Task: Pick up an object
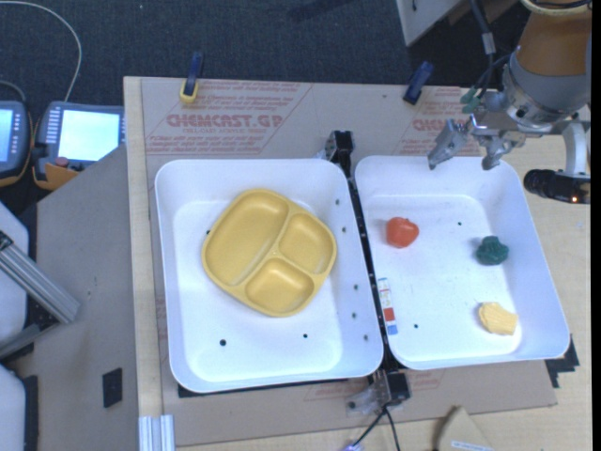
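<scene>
Three small objects lie in the right bin (441, 346): a red-orange one (402, 232) near its left side, a dark green one (491, 250) toward the right wall, and a yellow one (498, 318) at the near right. My gripper (467, 150) hangs above the bin's far edge, open, its two grey fingers spread wide with nothing between them. It is well behind the red and green objects.
The left bin (188, 327) holds a yellow divided plate (269, 251). A black clamp (339, 145) sits at the far end of the seam between the bins. A red and blue label (387, 313) lies along the right bin's left floor.
</scene>
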Available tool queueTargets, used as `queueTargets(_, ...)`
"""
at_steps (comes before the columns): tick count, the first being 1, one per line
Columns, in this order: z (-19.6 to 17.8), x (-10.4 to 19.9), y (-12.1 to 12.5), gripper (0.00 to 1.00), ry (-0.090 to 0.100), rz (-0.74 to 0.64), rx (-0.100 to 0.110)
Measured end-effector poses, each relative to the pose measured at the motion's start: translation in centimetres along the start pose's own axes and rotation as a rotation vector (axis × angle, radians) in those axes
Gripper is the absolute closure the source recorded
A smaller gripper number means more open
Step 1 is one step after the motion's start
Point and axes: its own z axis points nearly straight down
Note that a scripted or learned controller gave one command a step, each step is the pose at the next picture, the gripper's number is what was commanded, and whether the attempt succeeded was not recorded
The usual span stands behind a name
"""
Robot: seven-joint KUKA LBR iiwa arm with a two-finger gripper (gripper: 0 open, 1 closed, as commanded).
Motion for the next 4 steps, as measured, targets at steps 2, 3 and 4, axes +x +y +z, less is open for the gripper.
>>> queueTargets(2,4.8,1.1,0.1,0.0,-0.001,-0.003,-0.009)
queueTargets(3,10.3,1.9,0.6,0.0,-0.001,-0.003,-0.01)
queueTargets(4,14.8,1.5,0.1,0.0,-0.002,-0.001,-0.01)
